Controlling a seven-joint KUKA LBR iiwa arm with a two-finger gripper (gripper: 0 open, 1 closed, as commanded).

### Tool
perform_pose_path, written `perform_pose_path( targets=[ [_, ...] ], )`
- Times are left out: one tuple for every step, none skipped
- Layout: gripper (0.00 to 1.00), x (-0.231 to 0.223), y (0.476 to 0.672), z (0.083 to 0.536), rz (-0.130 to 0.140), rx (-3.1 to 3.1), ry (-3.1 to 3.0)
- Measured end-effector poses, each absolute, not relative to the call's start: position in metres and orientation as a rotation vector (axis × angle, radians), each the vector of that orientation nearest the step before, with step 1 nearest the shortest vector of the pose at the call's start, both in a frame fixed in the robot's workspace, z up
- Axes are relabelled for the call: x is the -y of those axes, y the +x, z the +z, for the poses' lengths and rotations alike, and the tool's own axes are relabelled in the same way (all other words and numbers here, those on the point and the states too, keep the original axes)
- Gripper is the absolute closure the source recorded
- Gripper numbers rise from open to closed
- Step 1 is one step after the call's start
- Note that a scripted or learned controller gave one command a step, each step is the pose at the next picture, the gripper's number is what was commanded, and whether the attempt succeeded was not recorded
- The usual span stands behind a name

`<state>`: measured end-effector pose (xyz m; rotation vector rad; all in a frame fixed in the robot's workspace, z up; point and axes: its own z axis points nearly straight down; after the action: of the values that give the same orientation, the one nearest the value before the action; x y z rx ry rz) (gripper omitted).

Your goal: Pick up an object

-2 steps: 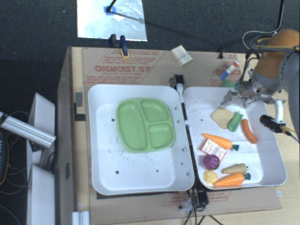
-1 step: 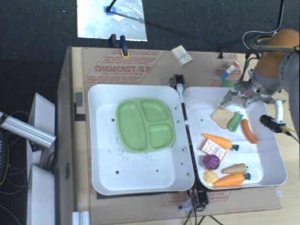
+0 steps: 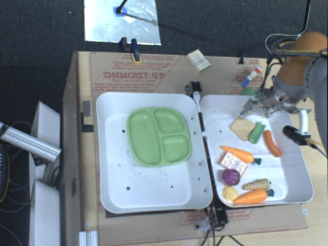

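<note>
The arm (image 3: 302,60), grey with its orange band, enters at the upper right of the frame; the gripper (image 3: 266,105) hangs over the far edge of the right bin (image 3: 302,183), and whether it is apart or together I cannot tell; nothing is seen held in it. Just below it in the frame lie a tan bread slice (image 3: 241,128) and a green cucumber (image 3: 256,132), touching each other; to their right, a small orange carrot (image 3: 272,143). Lower, mid-bin: a long carrot (image 3: 238,154) beside a red-and-white carton (image 3: 233,162); a purple onion (image 3: 231,177) under those; a pale cone-shaped piece (image 3: 256,185), a yellow lump (image 3: 230,192) and a large carrot (image 3: 251,197) along the near wall. The left bin (image 3: 115,188) holds a green divided tray (image 3: 159,136), lying flat at its centre.
</note>
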<state>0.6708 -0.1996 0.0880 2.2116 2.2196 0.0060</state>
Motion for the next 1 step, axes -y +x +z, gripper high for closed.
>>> perform_pose_path(
  targets=[
    [0.00, 0.2044, 0.6709, 0.0878, 0.009, -2.224, 2.216]
  ],
)
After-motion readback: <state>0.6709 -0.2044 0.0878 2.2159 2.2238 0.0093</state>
